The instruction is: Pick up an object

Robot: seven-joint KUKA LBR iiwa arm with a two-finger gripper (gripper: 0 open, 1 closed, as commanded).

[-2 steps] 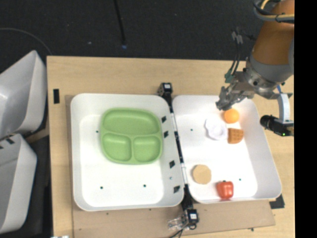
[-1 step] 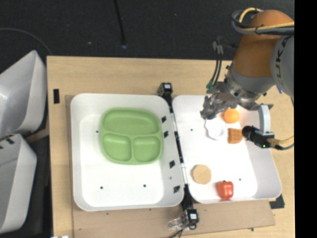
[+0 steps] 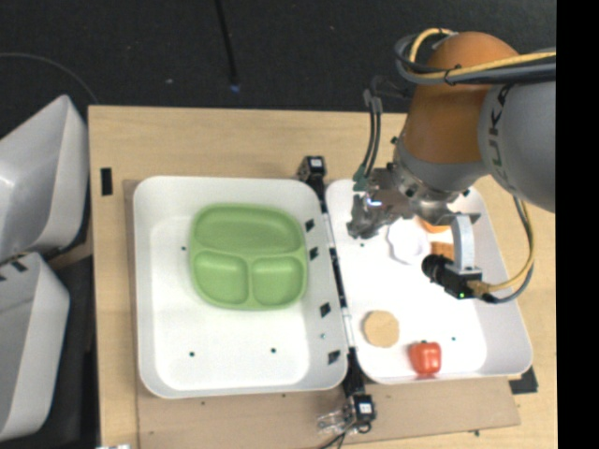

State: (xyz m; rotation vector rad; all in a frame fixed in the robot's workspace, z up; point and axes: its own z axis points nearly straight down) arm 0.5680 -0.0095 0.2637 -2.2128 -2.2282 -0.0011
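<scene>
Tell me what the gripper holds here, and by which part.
Cannot be told: the gripper hangs low in the right bin, its tip too dark to read.

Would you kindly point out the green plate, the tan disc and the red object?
green plate [image 3: 249, 254], camera view, centre divider.
tan disc [image 3: 381, 328], camera view, top face.
red object [image 3: 426, 358], camera view, its middle.
</scene>
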